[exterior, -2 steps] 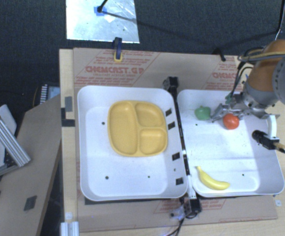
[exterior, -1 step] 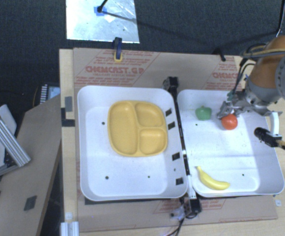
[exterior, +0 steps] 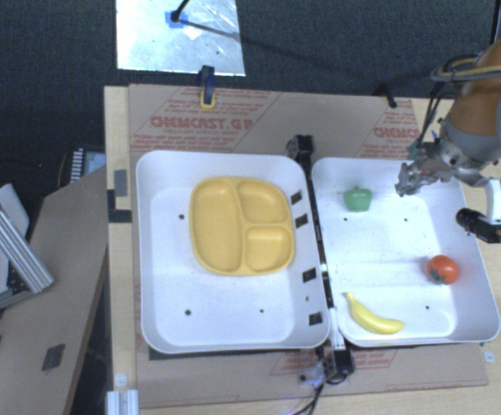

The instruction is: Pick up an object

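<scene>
The right bin [exterior: 471,258] holds three things: a green pepper-like object [exterior: 358,199] near its back, a red tomato [exterior: 442,269] toward the right side, and a yellow banana [exterior: 372,315] at the front. My gripper [exterior: 411,179] hangs over the back right part of this bin, right of the green object and apart from it. Nothing shows between its fingers.
The left bin [exterior: 164,266] holds a yellow divided plate [exterior: 241,225]. A black divider with clips [exterior: 313,240] runs between the bins. Brown cardboard [exterior: 259,119] lies beneath both. A silvery sheet [exterior: 180,22] sits at the back.
</scene>
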### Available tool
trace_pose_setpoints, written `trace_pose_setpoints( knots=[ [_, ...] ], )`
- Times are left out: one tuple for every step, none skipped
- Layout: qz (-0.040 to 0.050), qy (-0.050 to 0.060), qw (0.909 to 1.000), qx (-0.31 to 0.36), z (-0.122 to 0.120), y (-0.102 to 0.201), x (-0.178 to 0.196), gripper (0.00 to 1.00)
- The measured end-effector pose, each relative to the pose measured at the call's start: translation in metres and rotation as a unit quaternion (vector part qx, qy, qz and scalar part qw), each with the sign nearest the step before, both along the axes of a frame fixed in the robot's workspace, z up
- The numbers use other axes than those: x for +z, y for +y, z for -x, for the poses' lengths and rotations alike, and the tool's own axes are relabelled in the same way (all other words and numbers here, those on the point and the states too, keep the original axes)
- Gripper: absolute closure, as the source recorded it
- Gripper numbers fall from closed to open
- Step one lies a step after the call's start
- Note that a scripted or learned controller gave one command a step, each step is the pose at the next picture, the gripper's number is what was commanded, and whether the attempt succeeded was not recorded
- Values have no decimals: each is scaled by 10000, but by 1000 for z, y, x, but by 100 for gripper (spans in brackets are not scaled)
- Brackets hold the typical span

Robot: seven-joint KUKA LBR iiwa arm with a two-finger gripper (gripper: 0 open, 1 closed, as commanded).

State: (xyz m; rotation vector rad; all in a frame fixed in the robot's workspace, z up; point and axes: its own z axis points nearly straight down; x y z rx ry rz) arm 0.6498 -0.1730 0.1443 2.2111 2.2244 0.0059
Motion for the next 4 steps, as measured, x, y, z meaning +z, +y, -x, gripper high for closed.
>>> trace_pose_setpoints(
  knots=[
    [1,6,10000,1,4,6,61,100],
    [-1,14,10000,2,3,6,67,100],
    [-6,27,10000,6,18,45,72,100],
    [-13,34,10000,15,38,102,65,100]
  ],
)
